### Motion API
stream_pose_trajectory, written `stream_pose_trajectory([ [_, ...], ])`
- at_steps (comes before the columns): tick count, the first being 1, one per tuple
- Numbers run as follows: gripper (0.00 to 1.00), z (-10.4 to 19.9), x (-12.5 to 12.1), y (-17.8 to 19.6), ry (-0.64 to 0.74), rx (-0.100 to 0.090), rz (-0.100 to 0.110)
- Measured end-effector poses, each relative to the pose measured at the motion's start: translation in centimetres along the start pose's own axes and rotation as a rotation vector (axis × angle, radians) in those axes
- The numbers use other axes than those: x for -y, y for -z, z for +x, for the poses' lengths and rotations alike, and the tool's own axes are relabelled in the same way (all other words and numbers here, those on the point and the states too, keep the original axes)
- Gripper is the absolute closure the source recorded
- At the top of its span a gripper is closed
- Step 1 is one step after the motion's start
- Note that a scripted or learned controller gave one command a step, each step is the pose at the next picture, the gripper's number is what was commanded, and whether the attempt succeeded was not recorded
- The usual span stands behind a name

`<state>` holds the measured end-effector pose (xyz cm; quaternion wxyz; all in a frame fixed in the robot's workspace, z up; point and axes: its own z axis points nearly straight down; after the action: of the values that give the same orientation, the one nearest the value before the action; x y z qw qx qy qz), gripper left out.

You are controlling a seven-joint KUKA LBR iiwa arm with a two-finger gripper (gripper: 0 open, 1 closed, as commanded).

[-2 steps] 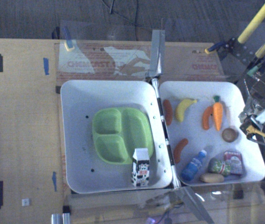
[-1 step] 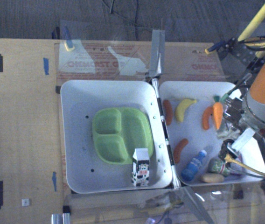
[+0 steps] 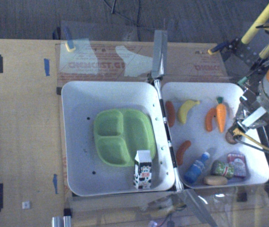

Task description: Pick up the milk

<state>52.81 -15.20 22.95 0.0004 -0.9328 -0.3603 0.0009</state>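
Two bins: the left bin (image 3: 77, 126) bears the milk and a tray; the right bin (image 3: 260, 171) bears the small foods, with the arm over its far right side.
Milk: the milk carton (image 3: 143, 169) stands upright near the front edge of the left bin, just beside the front right corner of the green tray (image 3: 123, 137); whether it touches the tray I cannot tell. It has a white top and a black-and-white cow pattern on its side.
Gripper: the gripper (image 3: 245, 125) hangs above the right edge of the right bin, well apart from the milk. How far the claw stands open I cannot tell, and nothing can be seen in it.
Neighbours in the right bin: a banana (image 3: 187, 110), a carrot (image 3: 220, 115), a blue bottle (image 3: 197, 167) and two sausages (image 3: 171, 113), none near the milk.
Step in hand: by my judgement, the approach; the arm has the whole right bin and the divider (image 3: 165, 126) to cross before it can come down on the carton.
How to do it well: travel high enough to clear the divider, centre over the carton's top, and descend straight.
Grip advice: close across the narrower faces, below the gabled top, so the carton does not slip out.
Risk: the carton is tall and stands close to the bin wall and the tray rim; a descent off centre would likely tip it or catch the tray.
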Motion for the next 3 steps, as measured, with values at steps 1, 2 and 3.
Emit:
stream_pose_trajectory([
  [1,1.00,-3.0,3.9,7.1,-0.364,0.001,0.001],
  [2,1.00,-4.0,2.6,9.1,-0.397,0.001,0.001],
  [3,1.00,-6.8,-0.4,10.6,-0.196,0.000,0.000],
])
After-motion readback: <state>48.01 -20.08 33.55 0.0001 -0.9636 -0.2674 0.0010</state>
